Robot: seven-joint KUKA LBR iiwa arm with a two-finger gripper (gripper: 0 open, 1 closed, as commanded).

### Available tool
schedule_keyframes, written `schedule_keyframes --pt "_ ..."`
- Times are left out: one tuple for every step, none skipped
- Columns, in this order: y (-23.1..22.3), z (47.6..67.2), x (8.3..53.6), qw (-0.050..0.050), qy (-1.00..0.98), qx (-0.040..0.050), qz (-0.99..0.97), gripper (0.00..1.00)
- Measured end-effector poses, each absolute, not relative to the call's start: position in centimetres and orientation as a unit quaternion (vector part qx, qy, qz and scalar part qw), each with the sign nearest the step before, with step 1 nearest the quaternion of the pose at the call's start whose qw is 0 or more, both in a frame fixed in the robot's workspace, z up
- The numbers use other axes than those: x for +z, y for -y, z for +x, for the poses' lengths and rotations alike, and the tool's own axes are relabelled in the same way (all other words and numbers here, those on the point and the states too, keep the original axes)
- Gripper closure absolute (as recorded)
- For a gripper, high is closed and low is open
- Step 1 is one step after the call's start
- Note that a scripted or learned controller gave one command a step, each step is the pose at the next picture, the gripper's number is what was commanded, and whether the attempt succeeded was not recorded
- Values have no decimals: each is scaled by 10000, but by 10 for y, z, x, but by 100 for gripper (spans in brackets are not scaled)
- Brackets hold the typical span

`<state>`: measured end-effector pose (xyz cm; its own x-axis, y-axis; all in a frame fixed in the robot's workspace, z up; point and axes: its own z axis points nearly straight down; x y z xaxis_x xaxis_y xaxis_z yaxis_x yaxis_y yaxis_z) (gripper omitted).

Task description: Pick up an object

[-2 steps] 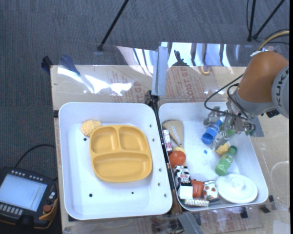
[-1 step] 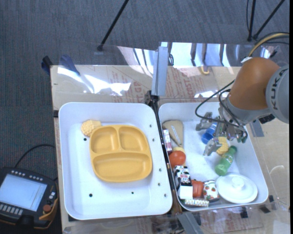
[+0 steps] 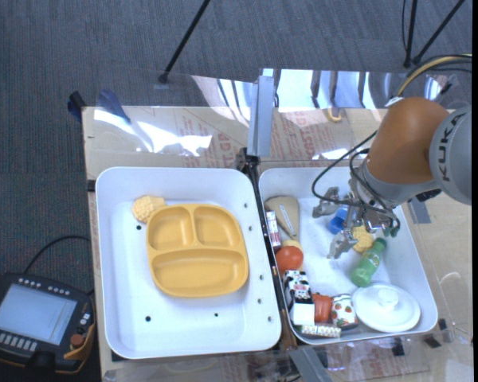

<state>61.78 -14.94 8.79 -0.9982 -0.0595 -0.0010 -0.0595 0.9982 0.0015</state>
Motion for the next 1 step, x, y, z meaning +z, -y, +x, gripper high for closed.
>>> schedule_keyframes --pt "148 619 99 20 -9995 10 -311 100"
